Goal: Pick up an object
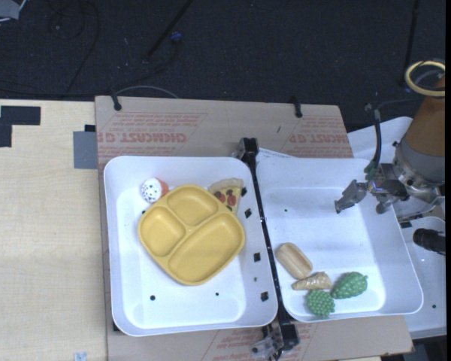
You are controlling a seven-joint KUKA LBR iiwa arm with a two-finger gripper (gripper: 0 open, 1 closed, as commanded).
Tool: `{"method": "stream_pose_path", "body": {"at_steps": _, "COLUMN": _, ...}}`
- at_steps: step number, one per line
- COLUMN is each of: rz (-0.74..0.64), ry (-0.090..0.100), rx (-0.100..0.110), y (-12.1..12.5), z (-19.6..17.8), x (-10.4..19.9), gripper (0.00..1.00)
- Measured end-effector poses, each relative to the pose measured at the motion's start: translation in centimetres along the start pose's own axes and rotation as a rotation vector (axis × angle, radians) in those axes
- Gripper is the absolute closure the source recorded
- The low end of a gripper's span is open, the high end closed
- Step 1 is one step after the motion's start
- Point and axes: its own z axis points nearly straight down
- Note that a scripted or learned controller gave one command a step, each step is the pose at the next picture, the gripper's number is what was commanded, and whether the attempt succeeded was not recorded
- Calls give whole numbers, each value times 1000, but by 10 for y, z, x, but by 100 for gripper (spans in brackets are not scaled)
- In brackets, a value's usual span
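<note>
My gripper [365,199] hangs over the upper right part of the right bin [323,201], open, with nothing between its fingers. Its left finger [349,197] points toward the bin's middle. Below it, near the bin's front, lie a tan bread roll [293,259], a small beige piece [312,282], a green bumpy fruit [350,285] and a green broccoli-like piece [320,303]. All of them lie well apart from the gripper.
The left bin [128,277] holds a yellow divided plate [192,234], a pizza slice [227,192] and a small white and red ball [152,190]. A black divider [259,224] separates the bins. Cardboard [210,130] lies under both.
</note>
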Motion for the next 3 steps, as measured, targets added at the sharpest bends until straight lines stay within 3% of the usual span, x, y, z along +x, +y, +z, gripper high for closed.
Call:
{"method": "stream_pose_path", "body": {"at_steps": 1, "rz": -3, "ry": -2, "rx": -13, "y": 3, "z": -7, "x": 0, "gripper": 0}}
{"method": "stream_pose_path", "body": {"at_steps": 3, "rz": -2, "ry": -1, "rx": -8, "y": 0, "z": 108, "x": -1, "gripper": 0}}
